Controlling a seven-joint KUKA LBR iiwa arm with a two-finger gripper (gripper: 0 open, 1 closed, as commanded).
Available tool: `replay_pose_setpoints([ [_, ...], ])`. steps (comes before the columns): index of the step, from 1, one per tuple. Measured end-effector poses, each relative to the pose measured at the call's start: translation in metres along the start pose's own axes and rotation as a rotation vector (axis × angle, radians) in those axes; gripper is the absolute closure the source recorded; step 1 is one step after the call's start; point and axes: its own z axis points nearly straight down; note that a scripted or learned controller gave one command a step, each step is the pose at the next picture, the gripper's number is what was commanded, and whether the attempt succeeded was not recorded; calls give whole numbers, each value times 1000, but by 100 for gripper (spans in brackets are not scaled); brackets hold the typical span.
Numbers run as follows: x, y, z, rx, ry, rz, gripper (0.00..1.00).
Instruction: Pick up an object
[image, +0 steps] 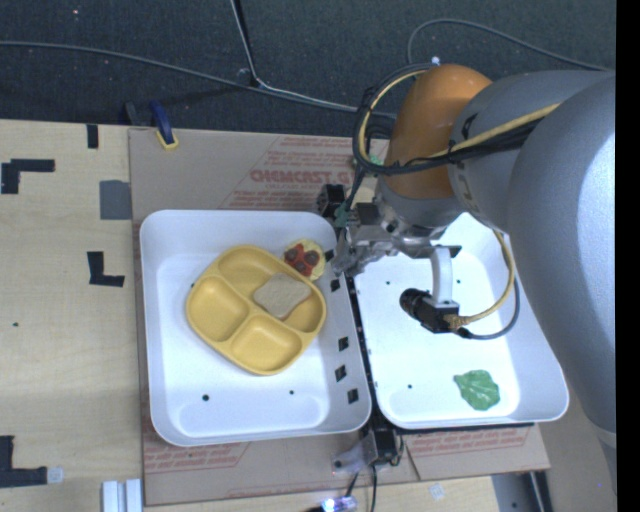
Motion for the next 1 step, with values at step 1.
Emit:
replay_pose_setpoints([
  [1, 48, 7, 3, 2, -1, 2, 100],
])
